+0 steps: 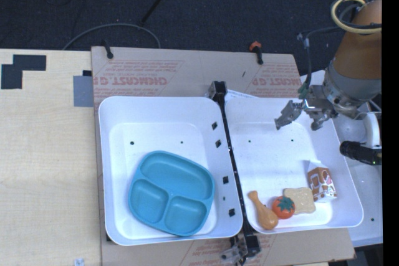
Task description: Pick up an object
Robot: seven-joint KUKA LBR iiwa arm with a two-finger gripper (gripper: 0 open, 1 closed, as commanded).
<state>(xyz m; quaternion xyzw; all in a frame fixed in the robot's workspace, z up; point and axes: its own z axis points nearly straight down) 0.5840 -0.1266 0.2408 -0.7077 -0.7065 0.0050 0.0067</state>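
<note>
Drumstick nearest, beside tomato; jaws spread open, holding nothing, above right bin.

From my station I read the two bins, the left bin and the right bin, as smooth white plastic with a soft sheen. The blue divided tray in the left one looks like matt moulded plastic. Under the bins lies a cardboard sheet, brown, printed, dull. At the frame's left, the bench top looks like pale wood, smooth and matt. Along the top, the floor looks like dark, rough carpet. The gripper looks like grey metal, and the arm shows a smooth orange band. The toy drumstick, tomato and toast slice look like smooth plastic; the small carton has a printed surface.
</note>
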